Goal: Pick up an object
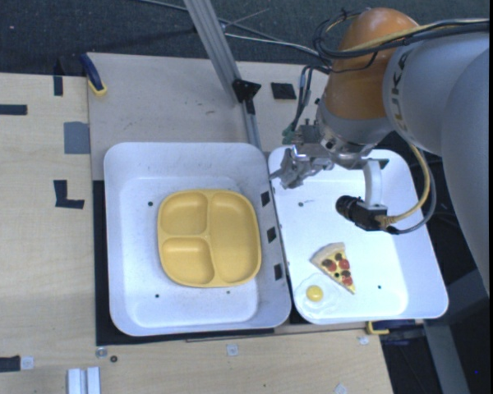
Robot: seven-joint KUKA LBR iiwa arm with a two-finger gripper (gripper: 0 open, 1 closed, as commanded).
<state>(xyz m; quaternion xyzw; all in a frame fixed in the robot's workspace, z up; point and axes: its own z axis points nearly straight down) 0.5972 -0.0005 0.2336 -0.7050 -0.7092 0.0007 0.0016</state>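
A toy pizza slice (334, 266) lies in the right white bin (394, 302), toward its front. Beside it, at the bin's front left corner, sits a toy fried egg (315, 295) with a yellow yolk. My gripper (294, 171) hangs over the right bin's back left corner, well behind both toys and touching neither. Nothing shows between its metal fingers. A yellow divided plate (209, 238) rests in the middle of the left white bin (131, 179).
A slanted metal pole (222, 52) rises behind the bins. The grey arm with its orange band (370, 56) covers the back right. A black cylinder (357, 212) on the wrist with a yellow cable overhangs the right bin. A divider with black clips (271, 220) separates the bins.
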